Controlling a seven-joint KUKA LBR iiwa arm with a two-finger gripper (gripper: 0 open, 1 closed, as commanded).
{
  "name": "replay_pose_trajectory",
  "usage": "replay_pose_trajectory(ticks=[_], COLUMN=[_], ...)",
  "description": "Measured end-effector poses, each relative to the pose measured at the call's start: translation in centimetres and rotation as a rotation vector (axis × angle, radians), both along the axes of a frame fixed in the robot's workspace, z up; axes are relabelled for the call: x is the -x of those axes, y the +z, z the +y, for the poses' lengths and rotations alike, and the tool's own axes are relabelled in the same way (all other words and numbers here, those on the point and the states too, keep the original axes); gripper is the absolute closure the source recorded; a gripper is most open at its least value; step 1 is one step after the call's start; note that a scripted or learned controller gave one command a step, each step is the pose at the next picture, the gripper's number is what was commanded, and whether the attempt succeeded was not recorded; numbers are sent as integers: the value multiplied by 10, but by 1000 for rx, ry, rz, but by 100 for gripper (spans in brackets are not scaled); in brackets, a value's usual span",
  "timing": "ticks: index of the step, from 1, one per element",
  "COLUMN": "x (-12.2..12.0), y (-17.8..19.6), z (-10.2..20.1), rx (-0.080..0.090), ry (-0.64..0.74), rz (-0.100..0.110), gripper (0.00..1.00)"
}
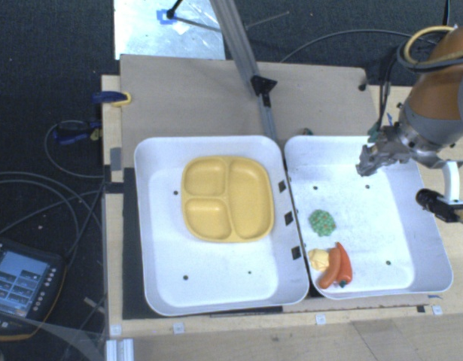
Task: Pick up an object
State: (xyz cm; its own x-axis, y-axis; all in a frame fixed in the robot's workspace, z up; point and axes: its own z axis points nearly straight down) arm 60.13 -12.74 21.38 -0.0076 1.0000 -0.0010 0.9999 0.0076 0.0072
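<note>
Left bin holds a yellow divided plate; right bin has broccoli centre-left, corn and carrot touching at 7 o'clock. Gripper hovers at 12 o'clock, well apart from all three; can't tell jaw opening, nothing visibly held. Risk: carrot and corn crowd the bin wall, so a descent there may clip the rim or nudge both.

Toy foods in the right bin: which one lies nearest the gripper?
The green broccoli-like piece. It sits alone, further up the right bin than the orange carrot and the yellow piece, which touch near the bin's front edge, further from the gripper.
</note>
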Motion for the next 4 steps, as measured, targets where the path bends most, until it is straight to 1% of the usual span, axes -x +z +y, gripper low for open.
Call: replay_pose_trajectory(ticks=[1,2,3,4], x=[0,3,2,-2], y=[44,35,23,23], z=[1,64,114,165], rx=[0,-3,-3,-3], ry=[0,4,3,3], rz=[0,7,7,5], gripper=[100,100,100,100])
